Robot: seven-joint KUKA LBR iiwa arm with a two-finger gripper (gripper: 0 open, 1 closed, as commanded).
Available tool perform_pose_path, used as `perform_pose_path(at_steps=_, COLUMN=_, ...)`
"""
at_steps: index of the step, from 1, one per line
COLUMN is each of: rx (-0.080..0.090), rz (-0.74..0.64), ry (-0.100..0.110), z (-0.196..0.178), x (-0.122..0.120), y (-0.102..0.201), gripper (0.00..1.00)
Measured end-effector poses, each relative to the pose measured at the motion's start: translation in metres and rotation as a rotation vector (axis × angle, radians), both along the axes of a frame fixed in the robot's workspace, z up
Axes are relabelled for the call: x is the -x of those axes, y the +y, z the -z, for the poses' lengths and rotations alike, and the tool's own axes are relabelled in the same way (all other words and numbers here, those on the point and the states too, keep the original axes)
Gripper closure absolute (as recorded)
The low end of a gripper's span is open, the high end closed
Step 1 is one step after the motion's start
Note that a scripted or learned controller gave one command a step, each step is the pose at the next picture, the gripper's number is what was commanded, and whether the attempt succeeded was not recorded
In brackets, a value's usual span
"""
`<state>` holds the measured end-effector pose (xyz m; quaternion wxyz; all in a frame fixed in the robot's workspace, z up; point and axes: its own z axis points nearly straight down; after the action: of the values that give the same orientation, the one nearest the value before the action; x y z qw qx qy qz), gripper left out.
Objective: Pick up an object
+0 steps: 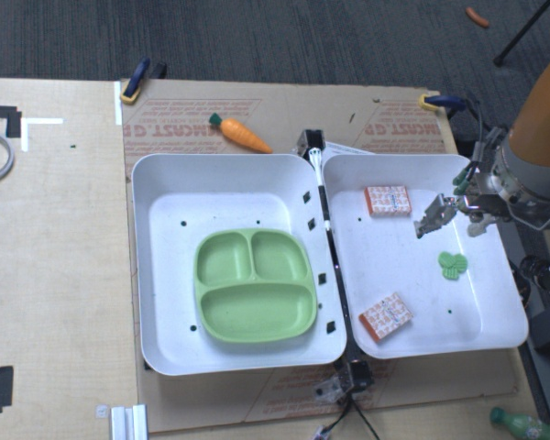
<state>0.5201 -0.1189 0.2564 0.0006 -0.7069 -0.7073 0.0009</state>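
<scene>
Lying in the right bin (495, 324) are three loose things: a patterned block (388, 200) near its far edge, a second patterned block (385, 316) by its near left corner, and a small green piece (453, 265) toward its right side. Above that green piece hangs the claw (449, 214); I cannot tell how it is set. A green divided plate (254, 285) sits in the left bin (156, 246). A toy carrot (240, 132) rests on the counter (46, 273) beyond it.

Non-task items: green three-compartment plate (255, 287) in left bin (156, 246); toy carrot (240, 133) on cardboard sheet (284, 117) behind that bin; blue clamps at the sheet's back corners (136, 80) (443, 103); green bottle (524, 422) at lower right.
</scene>
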Motion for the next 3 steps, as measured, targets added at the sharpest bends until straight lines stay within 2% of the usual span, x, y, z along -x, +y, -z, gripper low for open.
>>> perform_pose_path(at_steps=1, rx=0.0, rz=0.111, ry=-0.002, z=0.065, x=-0.077, y=0.029, gripper=0.0)
perform_pose_path(at_steps=2, rx=0.0, rz=0.22, ry=0.0, z=0.164, x=-0.101, y=0.011, gripper=0.0)
perform_pose_path(at_steps=3, rx=0.001, rz=0.117, ry=-0.003, z=0.118, x=-0.139, y=0.009, gripper=0.0)
